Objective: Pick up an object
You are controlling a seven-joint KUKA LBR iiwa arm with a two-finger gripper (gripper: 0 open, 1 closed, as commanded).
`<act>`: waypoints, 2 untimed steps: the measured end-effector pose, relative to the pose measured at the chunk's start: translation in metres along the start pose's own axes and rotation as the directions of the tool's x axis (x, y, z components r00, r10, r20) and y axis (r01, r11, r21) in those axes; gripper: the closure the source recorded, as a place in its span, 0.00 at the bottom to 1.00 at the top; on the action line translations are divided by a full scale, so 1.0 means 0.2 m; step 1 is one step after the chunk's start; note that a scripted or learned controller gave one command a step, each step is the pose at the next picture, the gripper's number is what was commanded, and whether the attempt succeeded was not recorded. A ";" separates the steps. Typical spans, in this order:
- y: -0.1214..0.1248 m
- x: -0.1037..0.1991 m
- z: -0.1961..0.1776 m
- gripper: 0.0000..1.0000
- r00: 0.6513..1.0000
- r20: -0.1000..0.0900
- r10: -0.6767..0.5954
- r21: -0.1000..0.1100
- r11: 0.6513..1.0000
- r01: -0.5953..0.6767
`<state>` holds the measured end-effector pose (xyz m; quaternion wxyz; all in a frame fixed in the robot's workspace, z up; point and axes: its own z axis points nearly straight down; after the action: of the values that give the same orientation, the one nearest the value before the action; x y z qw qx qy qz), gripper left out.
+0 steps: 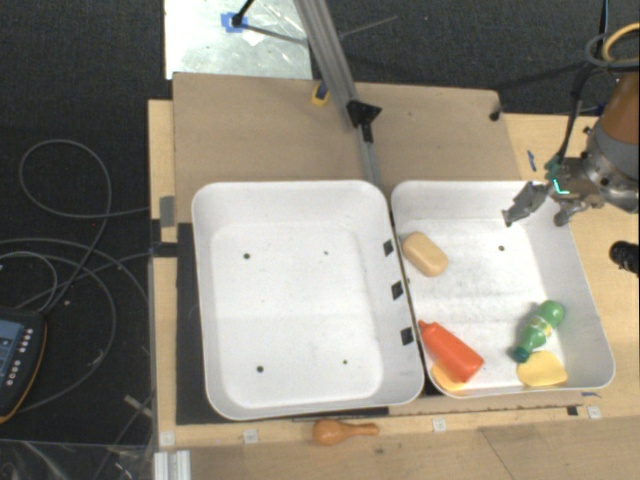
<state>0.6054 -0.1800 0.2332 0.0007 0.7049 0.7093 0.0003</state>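
The right bin [500, 268] holds a tan oval bun-like object [425, 254] near its left wall, an orange-red block [451, 352] at its front left, a green bottle-shaped toy [538, 329] and a yellow piece [542, 370] at its front right. My gripper [540, 208] hangs above the bin's far right corner, open, its two dark fingers spread with nothing between them. It stands well away from every object.
The left bin [295, 298] lies beside the right one, joined by black clips [396, 290]. A tan pear-shaped object [345, 430] lies on the bench in front of the bins. A grey pole [330, 48] slants across the back. Cables lie on the floor at left.
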 end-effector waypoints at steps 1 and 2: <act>-0.01 -0.05 0.24 0.00 1.000 0.000 0.006 0.004 1.000 -0.006; 0.00 -0.04 0.45 0.00 1.000 -0.001 0.006 0.004 1.000 -0.006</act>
<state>0.6053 -0.1887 0.1434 -0.0009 0.7069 0.7073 -0.0007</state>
